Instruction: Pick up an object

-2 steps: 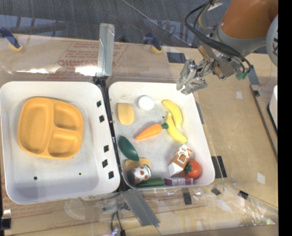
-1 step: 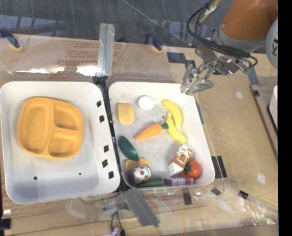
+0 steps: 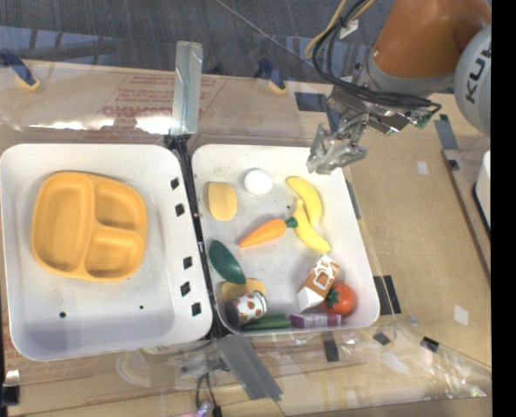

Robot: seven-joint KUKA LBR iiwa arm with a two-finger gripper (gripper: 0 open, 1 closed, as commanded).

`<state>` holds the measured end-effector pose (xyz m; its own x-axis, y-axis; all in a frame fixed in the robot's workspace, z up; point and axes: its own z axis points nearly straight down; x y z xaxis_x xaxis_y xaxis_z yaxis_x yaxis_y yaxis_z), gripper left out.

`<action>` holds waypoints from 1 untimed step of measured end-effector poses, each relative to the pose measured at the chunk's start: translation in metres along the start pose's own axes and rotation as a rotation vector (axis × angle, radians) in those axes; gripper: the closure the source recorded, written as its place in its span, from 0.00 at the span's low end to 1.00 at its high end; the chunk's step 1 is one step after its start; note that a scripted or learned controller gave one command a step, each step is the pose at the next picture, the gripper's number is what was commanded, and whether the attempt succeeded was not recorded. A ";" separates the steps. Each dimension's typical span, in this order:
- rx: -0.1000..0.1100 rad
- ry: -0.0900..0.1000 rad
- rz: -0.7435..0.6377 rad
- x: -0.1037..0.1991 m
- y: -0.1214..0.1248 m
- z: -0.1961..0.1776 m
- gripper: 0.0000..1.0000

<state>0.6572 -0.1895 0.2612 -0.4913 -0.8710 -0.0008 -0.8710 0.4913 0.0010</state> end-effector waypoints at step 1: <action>0.006 -0.002 -0.321 0.015 -0.010 -0.018 1.00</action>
<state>0.6584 -0.2076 0.2794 -0.1916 -0.9815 -0.0017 -0.9815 0.1916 -0.0049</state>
